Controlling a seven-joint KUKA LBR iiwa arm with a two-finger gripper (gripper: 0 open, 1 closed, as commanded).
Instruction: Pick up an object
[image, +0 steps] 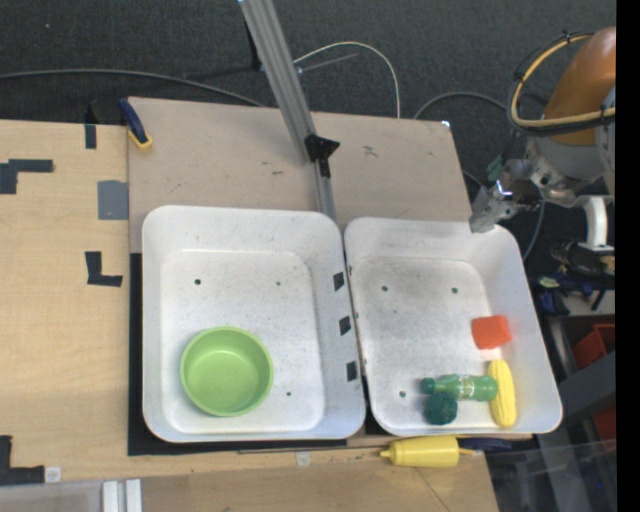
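Arm parked off the right bin's far corner, nothing picked yet.

Gripper (492, 207) hangs just past the top-right rim of the right bin (400, 245); can't tell if it's open or closed, too small and blurry, and nothing visible in it. Pickable stuff is bunched in that bin's near-right corner: orange block (490, 331), yellow banana-shaped toy (502, 392) w/ a green bottle (459, 387) touching it, dark green lump (439, 407) right under the bottle. Left bin (240, 230) has a green bowl (227, 371) near its front-left. Yellow bottle (425, 452) lies outside on the bench edge. Block sits apart from the rest, so prob. the easiest grab; the cluster risks a bad grip.
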